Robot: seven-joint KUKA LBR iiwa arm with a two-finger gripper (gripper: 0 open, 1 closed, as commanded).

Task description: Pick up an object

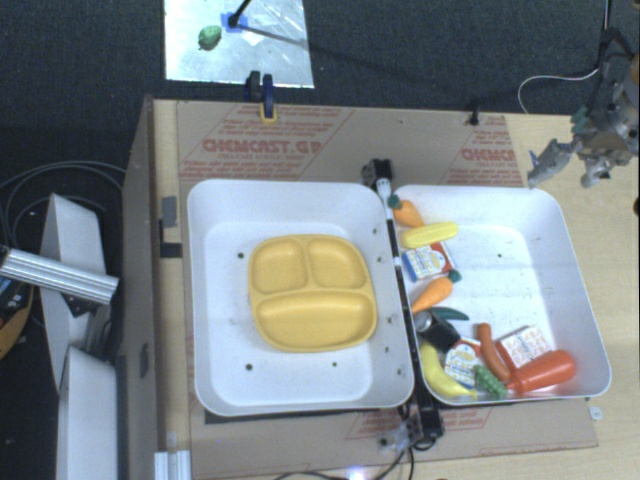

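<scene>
Pincer parked clear of the bins; no object grasped yet.

The pincer (pixel 600 138) hangs at the upper right, outside the right bin (pixel 520 253) and above the surface (pixel 330 133); it is too blurred to tell how far open it is, and nothing is visible in its hold. The candidate objects lie crowded along the right bin's left wall and lower edge: corn (pixel 430 234), a carrot (pixel 432 293), a banana (pixel 440 373), small cartons and a red-orange piece (pixel 543 370). The left bin (pixel 215 268) carries a yellow divided plate (pixel 310 293). The parked position probably keeps the camera's view of the bins unobstructed before a target is chosen.
</scene>
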